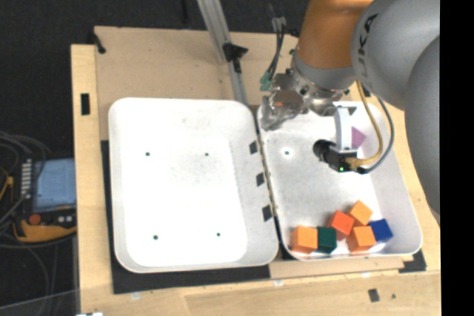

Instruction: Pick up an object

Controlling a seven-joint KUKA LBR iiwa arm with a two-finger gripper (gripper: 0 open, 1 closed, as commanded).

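Bench (148, 63) carries the two bins. The right bin (296, 181) sits toward the view's 3 o'clock. The left bin (185, 181) lies at its 9 o'clock, their rims meeting down the middle.

Arm (400, 33) enters from 2 o'clock, its orange band above the right bin's far rim. Gripper (275, 109) hangs over that bin's 11 o'clock corner, close to the shared rim. It is seen from above and under the wrist, so I cannot tell whether it is spread or closed.

Objects to pick: a cluster along the right bin's 6 o'clock edge, well apart from the gripper.
- Orange block (306, 237) at the 7 o'clock end.
- Green block (326, 238) touching it at its 3 o'clock.
- Red-orange block (343, 221) just at the green block's 1 o'clock.
- Upper orange block (361, 212) beside that, at its 2 o'clock.
- Lower orange block (363, 237) at the upper one's 6 o'clock.
- Blue block (381, 230) at the lower one's 3 o'clock, nearest the bin's 5 o'clock corner.

Purple piece (358, 137) sits alone toward the bin's 2 o'clock, partly hidden; its shape is unclear.

Off the bins: a silver rail (207, 4) slants in from 12 o'clock. A blue box (55, 185) with cables sits off the bench at 9 o'clock.
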